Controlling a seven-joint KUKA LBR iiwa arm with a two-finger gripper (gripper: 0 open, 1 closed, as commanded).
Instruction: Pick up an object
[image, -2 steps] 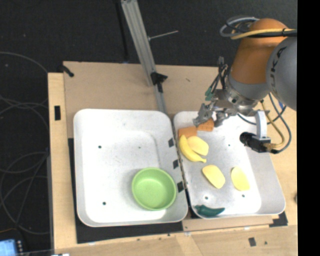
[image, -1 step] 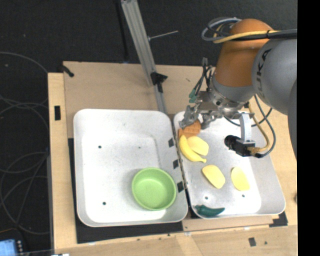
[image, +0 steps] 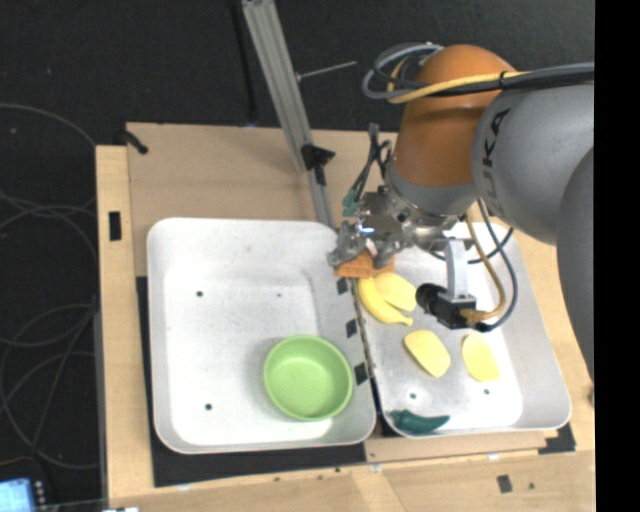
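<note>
The grey arm (image: 540, 160) reaches in from the right and bends down over the upper left corner of the right bin (image: 545, 385), its orange band (image: 445, 110) turned toward the camera above the wrist. The pincer (image: 358, 255) hangs low at the seam between the 2 bins, just above an orange piece (image: 352, 268) that sits at its tip; whether it is spread or pressed together cannot be told, and nothing shows clearly whether the orange piece is pinched. Cables loop from the wrist down to a black fitting (image: 440, 303) over the right bin.

Just below the pincer lies a yellow banana-like piece (image: 385, 298). 2 more yellow pieces lie further down the right bin, one (image: 427, 353) beside the other (image: 481, 358), apart from each other. A dark green object (image: 418, 423) lies at the bin's lower left edge. In the left bin (image: 200, 270) a green bowl (image: 307, 377) stands upright near the lower right corner. Both bins rest on the tan desk (image: 200, 160)
</note>
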